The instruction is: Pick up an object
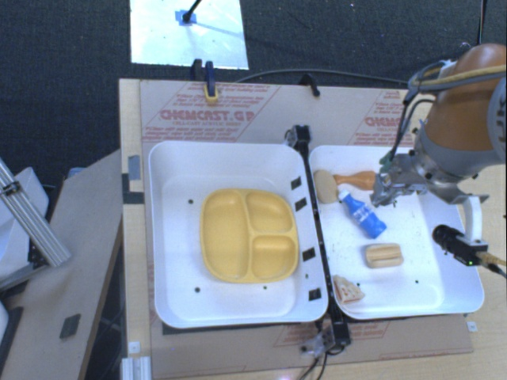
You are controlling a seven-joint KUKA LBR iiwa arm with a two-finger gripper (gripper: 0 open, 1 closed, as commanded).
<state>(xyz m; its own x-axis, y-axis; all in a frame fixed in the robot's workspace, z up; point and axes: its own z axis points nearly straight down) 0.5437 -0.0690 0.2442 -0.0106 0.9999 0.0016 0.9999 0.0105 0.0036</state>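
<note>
Blue plastic bottle with a white cap (pixel 364 217) lies on its side in the upper middle of the shallow white bin on the view's right (pixel 451 295). The cap end points up and left toward the divider between the bins, and the body slants down and right. The body is a smooth, saturated blue cylinder; the cap is narrower and white. The claw (pixel 385 191) hangs just above and right of the bottle's upper end. Contact with the bottle cannot be determined, nor can it be determined whether the claw is open or closed. The grey arm with an orange band (pixel 467 109) enters from the view's right and covers the bin's upper right corner. Just beyond the cap lies a brush-like tool with a round tan head and an orange handle (pixel 337 182), head nearest the divider. Below the bottle, apart from it, rests a tan rounded block shaped like a bread roll (pixel 383 255). A small pale wedge with red markings (pixel 347 289) sits near the bin's lower left corner. Bare floor lies between the block and the lower rim. The shallow white bin on the view's left (pixel 170 212) holds a yellow moulded plate with three compartments (pixel 249 234), centred, with bare floor on all sides. Both bins sit on the surface (pixel 206 117), a tan sheet with red lettering.
</note>
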